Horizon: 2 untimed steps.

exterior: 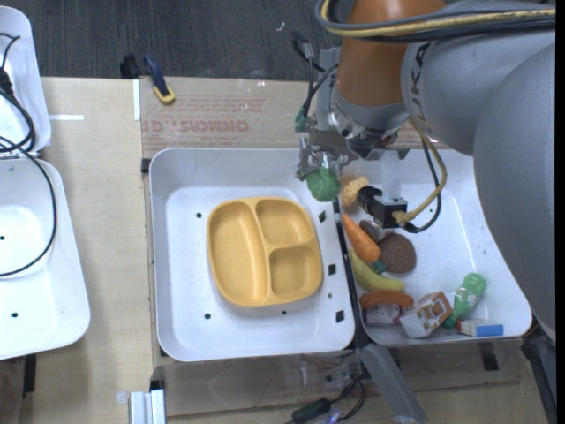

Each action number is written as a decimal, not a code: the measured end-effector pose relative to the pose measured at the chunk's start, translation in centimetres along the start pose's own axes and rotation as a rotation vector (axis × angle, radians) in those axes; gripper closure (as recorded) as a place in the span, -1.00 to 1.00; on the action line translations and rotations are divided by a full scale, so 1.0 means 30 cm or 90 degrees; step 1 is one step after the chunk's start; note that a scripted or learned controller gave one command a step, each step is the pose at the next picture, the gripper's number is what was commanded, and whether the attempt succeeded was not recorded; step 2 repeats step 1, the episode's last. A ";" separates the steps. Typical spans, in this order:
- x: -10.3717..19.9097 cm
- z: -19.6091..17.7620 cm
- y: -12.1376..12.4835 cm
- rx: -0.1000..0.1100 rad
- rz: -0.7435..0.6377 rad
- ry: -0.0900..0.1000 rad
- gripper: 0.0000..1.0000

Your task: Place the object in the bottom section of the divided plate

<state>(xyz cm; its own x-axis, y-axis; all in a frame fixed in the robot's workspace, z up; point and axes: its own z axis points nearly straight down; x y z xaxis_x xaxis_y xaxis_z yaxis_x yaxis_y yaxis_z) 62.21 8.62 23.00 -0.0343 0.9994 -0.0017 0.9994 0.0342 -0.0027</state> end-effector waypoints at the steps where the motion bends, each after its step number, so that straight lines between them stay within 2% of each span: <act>1: 0.270 0.126 -0.070 0.001 0.078 0.000 1.00; 2: 0.270 0.126 -0.070 0.001 0.078 0.000 1.00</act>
